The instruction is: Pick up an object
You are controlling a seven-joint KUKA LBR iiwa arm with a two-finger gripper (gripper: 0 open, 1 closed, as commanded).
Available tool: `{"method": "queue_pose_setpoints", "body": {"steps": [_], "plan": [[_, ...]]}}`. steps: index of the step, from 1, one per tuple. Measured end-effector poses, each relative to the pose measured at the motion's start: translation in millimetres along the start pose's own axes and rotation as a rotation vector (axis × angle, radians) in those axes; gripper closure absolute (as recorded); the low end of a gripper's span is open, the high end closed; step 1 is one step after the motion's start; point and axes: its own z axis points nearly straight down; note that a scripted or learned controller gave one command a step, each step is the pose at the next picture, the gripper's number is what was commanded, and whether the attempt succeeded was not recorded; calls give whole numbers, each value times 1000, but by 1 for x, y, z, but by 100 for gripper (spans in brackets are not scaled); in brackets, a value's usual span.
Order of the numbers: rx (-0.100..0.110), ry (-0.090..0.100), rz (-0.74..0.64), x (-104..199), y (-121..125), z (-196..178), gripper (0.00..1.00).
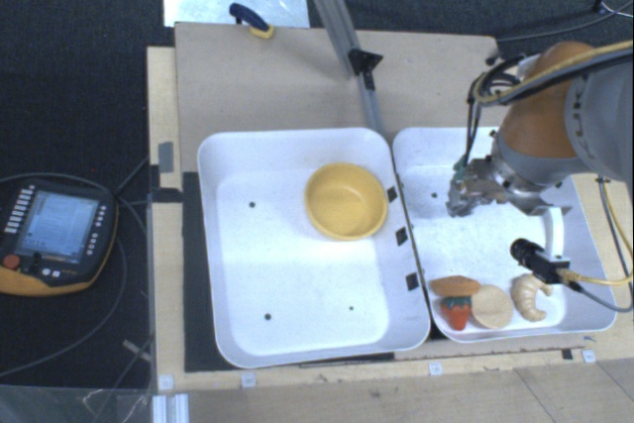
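Observation:
My gripper (462, 196) hangs low over the right bin (428, 154), near its upper left part, above bare white floor. Nothing shows between its fingers. Along the right bin's front edge lie several toy foods: an orange bun-like piece (455, 286), a red strawberry-like piece (457, 312), a round tan piece (491, 306) and a pale croissant shape (531, 297). They lie well below and to the right of the gripper. A yellow bowl (346, 200) rests in the left bin (248, 272), near its upper right corner.
The grey arm with its orange band (555, 114) covers the right bin's upper right part. A black cable plug (535, 260) hangs off the arm over the croissant. A grey pole (337, 15) slants across the bench behind the bins. A teach pendant (54, 233) lies on the floor at left.

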Motion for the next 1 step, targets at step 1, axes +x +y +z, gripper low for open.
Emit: {"method": "queue_pose_setpoints", "body": {"steps": [1], "plan": [[-4,0,0,-4,2,-62,100]]}}
